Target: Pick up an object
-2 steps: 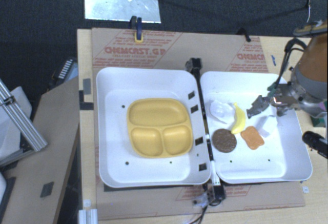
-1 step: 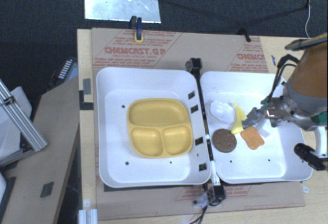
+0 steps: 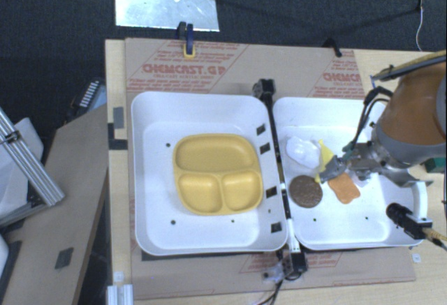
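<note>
Several small things lie in the right bin (image 3: 349, 230): a white lump (image 3: 302, 150), a thin yellow piece (image 3: 325, 154), a round brown disc (image 3: 306, 191) and an orange piece (image 3: 343, 189). My gripper (image 3: 333, 169) reaches in from the right and hangs low among them, between the yellow piece and the orange piece, just right of the disc. Its tip is partly hidden by the wrist, and I see nothing clearly held in it.
The left bin (image 3: 150, 157) holds a yellow divided plate (image 3: 215, 173). A black-clipped divider (image 3: 274, 157) runs between the two bins. The grey and orange arm (image 3: 415, 118) covers the right bin's right side.
</note>
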Controlling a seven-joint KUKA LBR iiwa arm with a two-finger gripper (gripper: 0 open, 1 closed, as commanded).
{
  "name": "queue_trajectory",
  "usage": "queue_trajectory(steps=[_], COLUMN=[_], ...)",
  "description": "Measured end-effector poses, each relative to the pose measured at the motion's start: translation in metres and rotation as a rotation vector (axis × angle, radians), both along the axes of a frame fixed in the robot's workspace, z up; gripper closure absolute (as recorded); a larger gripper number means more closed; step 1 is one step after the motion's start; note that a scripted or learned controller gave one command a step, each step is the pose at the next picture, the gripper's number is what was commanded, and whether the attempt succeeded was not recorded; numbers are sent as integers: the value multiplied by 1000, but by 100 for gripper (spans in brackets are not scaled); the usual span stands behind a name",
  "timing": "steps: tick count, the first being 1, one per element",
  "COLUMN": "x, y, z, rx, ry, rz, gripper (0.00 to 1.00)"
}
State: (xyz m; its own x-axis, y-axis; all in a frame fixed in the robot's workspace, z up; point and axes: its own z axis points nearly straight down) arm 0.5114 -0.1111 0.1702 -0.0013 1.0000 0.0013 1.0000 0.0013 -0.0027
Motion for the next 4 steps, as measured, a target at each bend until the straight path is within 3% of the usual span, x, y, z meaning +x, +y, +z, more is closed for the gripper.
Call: queue_trajectory(steps=[1,2,4], x=[-2,0,-3], y=[0,-1,-11], z=[-63,-49,40], rx=[0,-2,-3], ry=[1,-5,-9], rz=[-1,0,1], gripper=[0,100,100])
